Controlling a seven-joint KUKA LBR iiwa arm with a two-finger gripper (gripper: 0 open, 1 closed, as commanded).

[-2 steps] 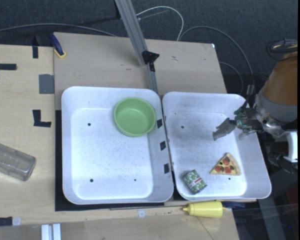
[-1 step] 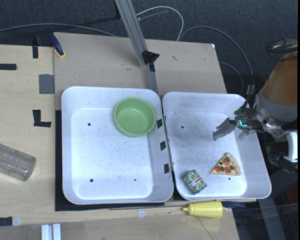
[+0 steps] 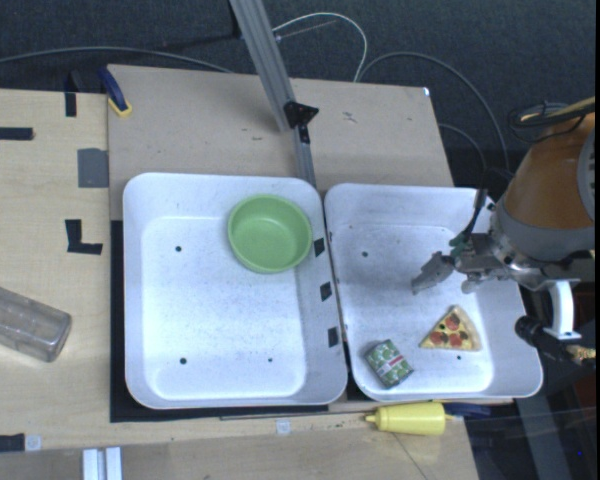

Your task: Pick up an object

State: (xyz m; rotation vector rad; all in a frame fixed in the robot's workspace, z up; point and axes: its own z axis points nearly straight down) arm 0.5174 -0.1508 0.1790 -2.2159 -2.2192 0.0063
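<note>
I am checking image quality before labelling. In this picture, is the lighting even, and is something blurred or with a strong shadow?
Camera view: lighting is soft and fairly even; the green bowl casts only a faint shadow; the gripper looks slightly blurred; the pizza slice toy and green packet are small but readable.

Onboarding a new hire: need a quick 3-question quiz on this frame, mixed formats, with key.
1. True or false: the green bowl sits in the right bin.
2. Which lies nearest the gripper? A) pizza slice toy B) green packet C) yellow bottle
3. Fill in: the yellow bottle lies ___ the bins, on the bench.

Key: 1 false, it is in the left bin. 2 A. 3 outside.
</note>
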